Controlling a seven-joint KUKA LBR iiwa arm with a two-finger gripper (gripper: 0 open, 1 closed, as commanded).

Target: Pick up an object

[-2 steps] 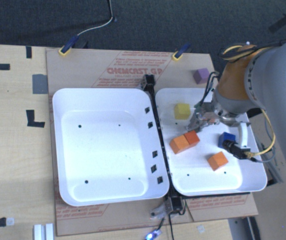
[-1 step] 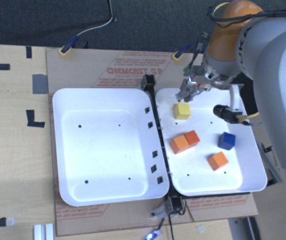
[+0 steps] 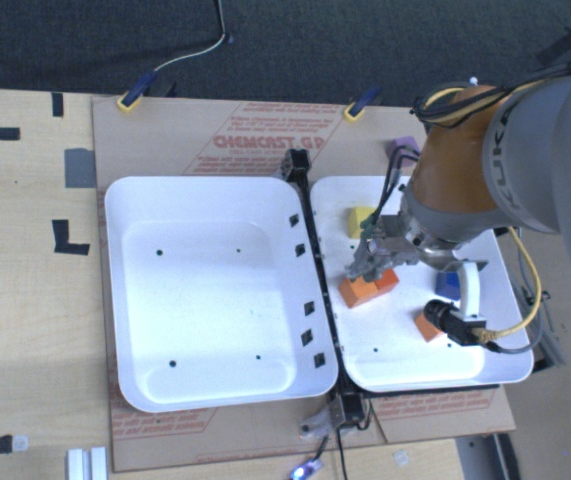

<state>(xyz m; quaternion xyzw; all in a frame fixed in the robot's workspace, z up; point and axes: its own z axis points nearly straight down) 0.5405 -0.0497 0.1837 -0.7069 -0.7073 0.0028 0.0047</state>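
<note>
Fixed overhead camera, slanted onto bins (image 3: 125, 208)

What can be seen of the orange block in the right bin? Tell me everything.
The orange block is a small, solid-looking, boxy piece in plain orange with a matte surface, lying at a slant on the floor of the right bin, near the divider between the two bins. The gripper sits directly over its upper edge, covering part of it; whether the block is gripped cannot be told. No other object touches it.
</note>
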